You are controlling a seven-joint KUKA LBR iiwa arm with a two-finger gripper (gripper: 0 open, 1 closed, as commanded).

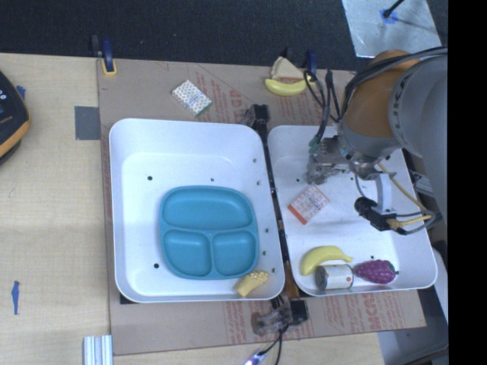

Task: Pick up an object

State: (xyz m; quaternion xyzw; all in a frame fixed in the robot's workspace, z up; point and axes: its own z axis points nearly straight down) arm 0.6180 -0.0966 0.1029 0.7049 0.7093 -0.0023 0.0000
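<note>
In the right bin (426,268), a small white packet with red print (308,203) lies near the middle. Along that bin's front edge sit a yellow banana (323,257), a small silver can (333,277) and a purple bunch of grapes (375,271). My gripper (320,166) hangs over the far part of this bin, just behind and slightly right of the packet, with nothing visibly held. The left bin (133,166) holds a blue divided plate (208,230) and a yellow corn piece (252,282) at its front right corner.
Behind the bins on the cardboard lie a yellow banana-like toy (285,80) and a small patterned packet (191,96). A black and yellow device (9,120) sits at the left edge. Cables and a black part (380,215) hang off the wrist over the right bin.
</note>
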